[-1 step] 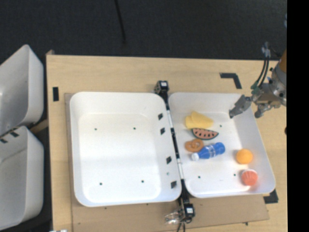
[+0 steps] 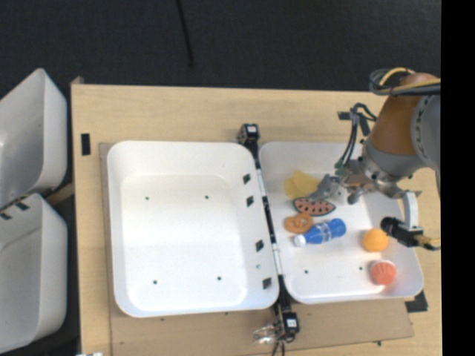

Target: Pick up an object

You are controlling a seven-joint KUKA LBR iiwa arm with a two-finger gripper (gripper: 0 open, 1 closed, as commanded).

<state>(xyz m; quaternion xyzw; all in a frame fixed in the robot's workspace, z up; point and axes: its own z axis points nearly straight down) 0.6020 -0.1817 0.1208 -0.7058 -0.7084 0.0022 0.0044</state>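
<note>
Where the watermelon slice (image 2: 315, 207) lies, the gripper (image 2: 324, 192) hovers close.

Light wooden bench (image 2: 178, 113), two shallow white bins side by side on it, left bin (image 2: 185, 228), right bin (image 2: 334, 280)

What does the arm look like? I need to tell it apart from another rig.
The arm is grey with a broad orange band above the wrist. Thin dark cables loop beside it, and a yellowish one arcs on top. Its hand is dark grey metal.
</note>
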